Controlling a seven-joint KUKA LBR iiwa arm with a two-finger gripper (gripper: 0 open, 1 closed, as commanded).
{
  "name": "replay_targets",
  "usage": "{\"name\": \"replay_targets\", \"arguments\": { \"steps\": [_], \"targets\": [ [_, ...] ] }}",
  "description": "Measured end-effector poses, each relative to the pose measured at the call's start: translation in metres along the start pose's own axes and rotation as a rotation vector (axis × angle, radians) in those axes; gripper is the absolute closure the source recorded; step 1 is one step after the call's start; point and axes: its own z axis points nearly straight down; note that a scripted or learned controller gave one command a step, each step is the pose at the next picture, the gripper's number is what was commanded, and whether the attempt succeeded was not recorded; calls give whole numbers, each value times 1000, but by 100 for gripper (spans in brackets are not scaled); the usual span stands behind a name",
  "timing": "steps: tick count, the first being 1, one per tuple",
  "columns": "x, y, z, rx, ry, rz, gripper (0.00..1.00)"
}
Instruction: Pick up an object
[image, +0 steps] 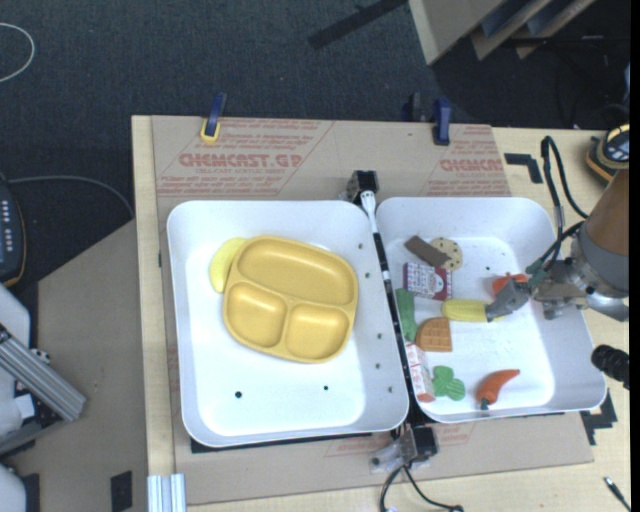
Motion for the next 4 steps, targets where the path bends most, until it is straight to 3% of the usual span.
{"name": "replay_targets", "arguments": {
  "steps": [2, 3, 4],
  "targets": [
    [6, -8, 100, 1, 1, 0, 0],
    [5, -8, 88, -4, -2, 1, 100],
    [4, -5, 25, -8, -4, -1, 100]
  ]
}}
